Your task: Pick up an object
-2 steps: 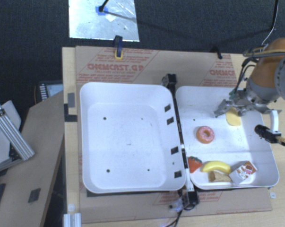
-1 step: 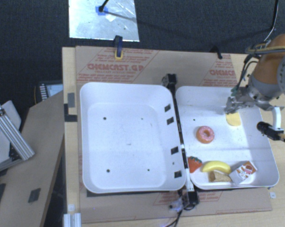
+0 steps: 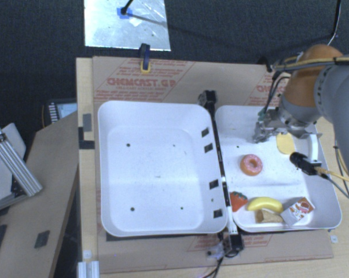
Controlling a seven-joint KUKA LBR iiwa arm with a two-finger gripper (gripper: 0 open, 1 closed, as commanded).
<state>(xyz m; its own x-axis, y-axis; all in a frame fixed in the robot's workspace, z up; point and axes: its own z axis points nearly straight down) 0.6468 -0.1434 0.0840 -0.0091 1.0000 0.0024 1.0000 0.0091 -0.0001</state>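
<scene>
Pink-frosted doughnut [image 3: 251,165] is seen just lower-left of the tool [image 3: 263,131] in the right bin [image 3: 235,117]; the tool's opening cannot be told.

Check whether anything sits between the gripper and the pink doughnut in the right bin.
Nothing visible does. The gripper is above the right bin's far end; bare white floor separates it from the pink doughnut.
</scene>
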